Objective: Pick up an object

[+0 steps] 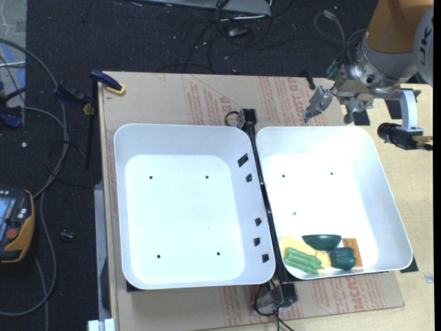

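Several small objects lie in the near corner of the right bin (358, 178). They are a dark green bowl-shaped piece (322, 241), a light green ridged piece (303, 260), a teal green lump (343, 258), a pale yellow flat piece (293, 245) and an orange-brown block (353, 245). My gripper (337, 110) hangs above the bench just beyond the far edge of the right bin, far from those objects. Its fingers (318, 105) are spread apart and open, with nothing between them.
The left bin (179, 198) sits beside the right one, with a black divider with clips (258, 185) between them. A blue and yellow clamp (108, 82) holds the bench's far left corner. Cables and a yellow device (17, 226) lie on the floor at left.
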`<state>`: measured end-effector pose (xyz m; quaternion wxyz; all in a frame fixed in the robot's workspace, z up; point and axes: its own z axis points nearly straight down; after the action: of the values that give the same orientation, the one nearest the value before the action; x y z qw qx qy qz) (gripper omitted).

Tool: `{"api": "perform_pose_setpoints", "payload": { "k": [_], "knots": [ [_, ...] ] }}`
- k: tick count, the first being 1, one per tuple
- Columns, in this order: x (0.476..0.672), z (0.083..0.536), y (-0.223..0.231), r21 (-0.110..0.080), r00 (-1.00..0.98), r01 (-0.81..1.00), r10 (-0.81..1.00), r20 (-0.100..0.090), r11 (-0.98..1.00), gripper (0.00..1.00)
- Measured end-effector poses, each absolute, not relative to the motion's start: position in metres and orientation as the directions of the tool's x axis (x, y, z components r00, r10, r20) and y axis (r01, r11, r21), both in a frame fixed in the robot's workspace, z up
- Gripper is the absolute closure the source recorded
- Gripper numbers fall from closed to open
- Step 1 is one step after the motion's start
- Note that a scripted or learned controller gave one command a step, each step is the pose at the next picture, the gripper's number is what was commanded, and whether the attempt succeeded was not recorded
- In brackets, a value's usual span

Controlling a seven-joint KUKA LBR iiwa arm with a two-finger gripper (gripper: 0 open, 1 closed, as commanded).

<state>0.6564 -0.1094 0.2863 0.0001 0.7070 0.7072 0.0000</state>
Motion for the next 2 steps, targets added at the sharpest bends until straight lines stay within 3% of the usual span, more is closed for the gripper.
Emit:
{"api": "perform_pose_setpoints", "payload": {
  "k": [1,2],
  "knots": [
    [0.657,0.297,-0.109,0.001,-0.001,1.0,1.0,0.0,0.001,1.0],
    [0.605,0.494,-0.073,0.015,-0.003,1.0,1.0,0.0,0.003,1.0]
  ]
}}
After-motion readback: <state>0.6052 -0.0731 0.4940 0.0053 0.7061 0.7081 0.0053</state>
